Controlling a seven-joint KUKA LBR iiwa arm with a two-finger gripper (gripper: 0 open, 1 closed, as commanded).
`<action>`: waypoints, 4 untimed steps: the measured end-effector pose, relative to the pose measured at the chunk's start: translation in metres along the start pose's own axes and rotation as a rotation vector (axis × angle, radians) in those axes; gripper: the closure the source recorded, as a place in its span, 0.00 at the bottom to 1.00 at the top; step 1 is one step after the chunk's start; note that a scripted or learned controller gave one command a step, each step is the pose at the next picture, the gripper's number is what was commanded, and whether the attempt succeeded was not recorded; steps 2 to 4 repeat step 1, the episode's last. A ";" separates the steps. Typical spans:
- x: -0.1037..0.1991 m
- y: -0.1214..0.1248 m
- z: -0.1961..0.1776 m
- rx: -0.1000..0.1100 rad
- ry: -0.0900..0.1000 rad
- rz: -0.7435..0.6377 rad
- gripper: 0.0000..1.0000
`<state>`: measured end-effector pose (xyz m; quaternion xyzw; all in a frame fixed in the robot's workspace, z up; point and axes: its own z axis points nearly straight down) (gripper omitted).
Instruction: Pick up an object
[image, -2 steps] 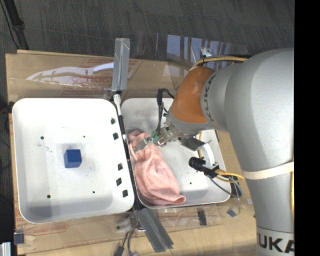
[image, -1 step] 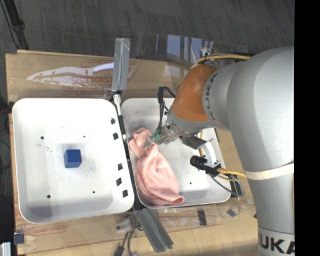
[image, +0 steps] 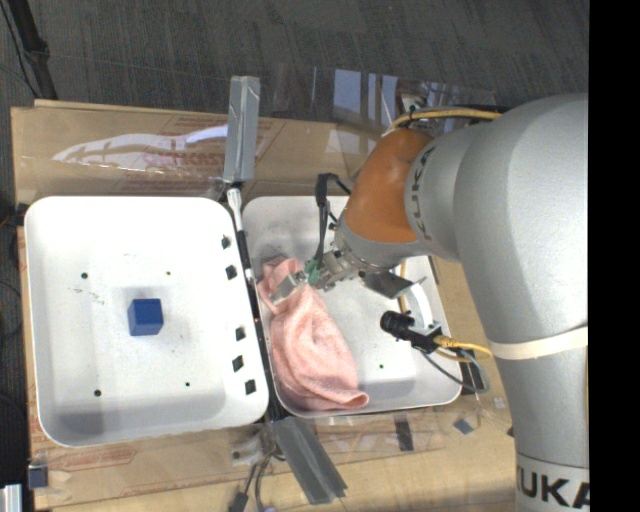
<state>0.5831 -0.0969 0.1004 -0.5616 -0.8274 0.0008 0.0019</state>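
Pink cloth (image: 310, 345): crumpled against the left wall of the right bin (image: 400, 385). Gripper (image: 300, 280): at the cloth's far edge; open or clenched, cannot tell. Step, judged: the grasp. Next: secure a fold, lift straight. Blue cube (image: 146, 316): left bin (image: 60, 300), well apart.

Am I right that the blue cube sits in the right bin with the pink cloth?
Not quite. The camera view shows the blue cube alone in the left bin; the pink cloth lies in the right bin, under the tool.
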 end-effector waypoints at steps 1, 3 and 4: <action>-0.007 0.001 0.008 -0.004 -0.003 0.112 0.00; -0.007 0.001 0.008 -0.004 -0.003 0.112 0.00; -0.007 0.001 0.008 -0.004 -0.003 0.112 0.00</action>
